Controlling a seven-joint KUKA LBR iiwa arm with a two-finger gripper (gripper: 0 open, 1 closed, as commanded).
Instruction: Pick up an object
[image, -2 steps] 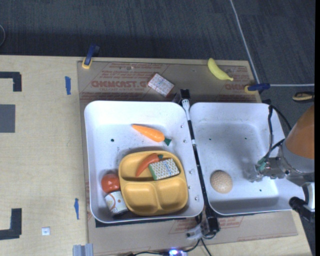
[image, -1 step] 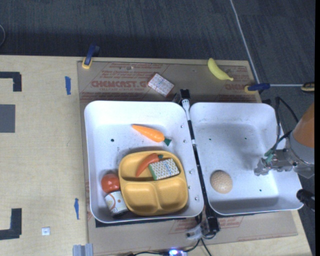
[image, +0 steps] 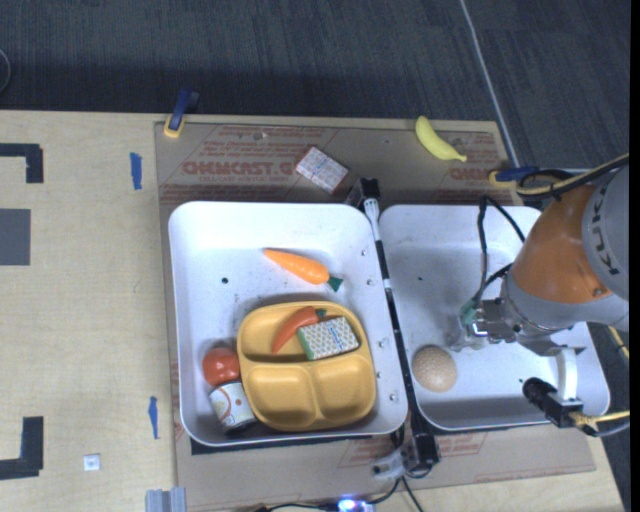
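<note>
My gripper (image: 474, 322) hangs low over the right white bin (image: 500, 225), under the arm's orange band and grey wrist. A tan egg-shaped object (image: 434, 367) lies on the bin floor just down and left of the gripper, apart from it. The left bin (image: 200, 240) holds an orange carrot (image: 297, 266), a yellow divided tray (image: 305, 385), a red round fruit (image: 220, 364) and a small white can (image: 231, 405). In the tray lie an orange-red pepper (image: 290, 326) and a speckled green block (image: 329, 338).
A yellow banana (image: 438, 139) and a small patterned box (image: 321, 168) lie on the cardboard behind the bins. A blue clamp (image: 181, 110) sits at the cardboard's back left corner. Cables run along the divider between the bins.
</note>
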